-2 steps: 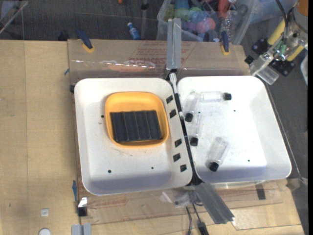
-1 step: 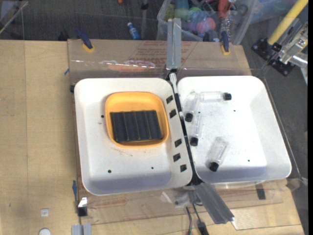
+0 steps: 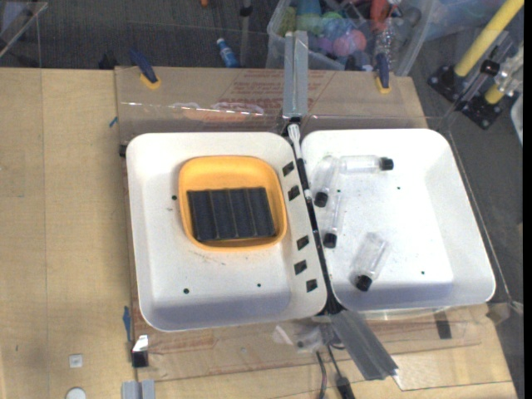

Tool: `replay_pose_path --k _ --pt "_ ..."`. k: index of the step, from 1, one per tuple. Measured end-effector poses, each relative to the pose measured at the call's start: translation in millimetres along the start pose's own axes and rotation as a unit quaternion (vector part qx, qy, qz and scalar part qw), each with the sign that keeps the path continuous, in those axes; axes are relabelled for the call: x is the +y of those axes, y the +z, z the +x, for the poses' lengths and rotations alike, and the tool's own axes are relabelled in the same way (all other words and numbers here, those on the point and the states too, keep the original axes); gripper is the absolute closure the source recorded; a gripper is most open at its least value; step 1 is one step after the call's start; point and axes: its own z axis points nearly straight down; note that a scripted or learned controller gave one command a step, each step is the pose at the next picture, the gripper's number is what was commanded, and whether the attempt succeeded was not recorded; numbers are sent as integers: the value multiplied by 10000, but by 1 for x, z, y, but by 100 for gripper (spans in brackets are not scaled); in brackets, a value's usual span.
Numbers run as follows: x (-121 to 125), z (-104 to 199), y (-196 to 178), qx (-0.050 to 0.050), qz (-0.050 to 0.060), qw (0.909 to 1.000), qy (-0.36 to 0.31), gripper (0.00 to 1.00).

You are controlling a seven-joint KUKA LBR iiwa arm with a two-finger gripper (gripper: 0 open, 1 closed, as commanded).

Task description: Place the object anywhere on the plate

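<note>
Camera view: black ridged block lies flat on the orange plate in the left bin. The block is rectangular, long axis left-right, with grooves running near-far. The plate is a glossy rounded square with a raised rim. The right bin holds clear cylindrical vials with black caps. One vial is tilted, cap toward the near side, and another lies with its cap to the right.
</note>
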Motion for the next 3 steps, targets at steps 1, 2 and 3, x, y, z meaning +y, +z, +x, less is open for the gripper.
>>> replay_pose_path --k 1,2,3 --pt "-1 3 0 17 -5 9878 -1557 100" --pt "-1 3 0 15 -11 9569 -2904 100" --pt "4 -5 0 -10 -16 8849 -4658 100"
